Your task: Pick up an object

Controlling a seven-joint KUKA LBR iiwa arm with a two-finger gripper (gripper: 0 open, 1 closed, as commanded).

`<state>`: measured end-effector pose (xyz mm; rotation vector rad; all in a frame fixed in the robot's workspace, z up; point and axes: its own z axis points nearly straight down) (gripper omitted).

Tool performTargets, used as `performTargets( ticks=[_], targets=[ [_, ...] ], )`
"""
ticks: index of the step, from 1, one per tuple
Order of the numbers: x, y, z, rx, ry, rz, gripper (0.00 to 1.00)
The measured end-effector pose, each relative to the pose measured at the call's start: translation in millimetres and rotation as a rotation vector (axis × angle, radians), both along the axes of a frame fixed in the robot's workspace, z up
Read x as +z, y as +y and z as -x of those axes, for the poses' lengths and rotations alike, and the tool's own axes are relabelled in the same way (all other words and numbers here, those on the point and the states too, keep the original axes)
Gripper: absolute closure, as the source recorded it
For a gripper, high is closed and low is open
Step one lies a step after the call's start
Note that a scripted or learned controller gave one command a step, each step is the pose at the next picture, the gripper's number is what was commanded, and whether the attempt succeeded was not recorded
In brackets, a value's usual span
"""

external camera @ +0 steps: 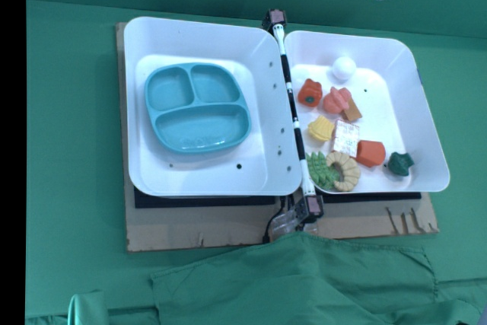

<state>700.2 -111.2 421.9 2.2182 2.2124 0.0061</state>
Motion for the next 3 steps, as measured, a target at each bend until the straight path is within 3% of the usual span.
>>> performTargets(
  ticks=[1,2,3],
  targets=[
    [11,-1,0,-0.001,0.001,0.001,1.00],
    [85,-4,1,0.001,-0.006,0.001,1.00],
    [-5,-8,49,-0.004,0.015,-0.002,1.00]
  ],
)
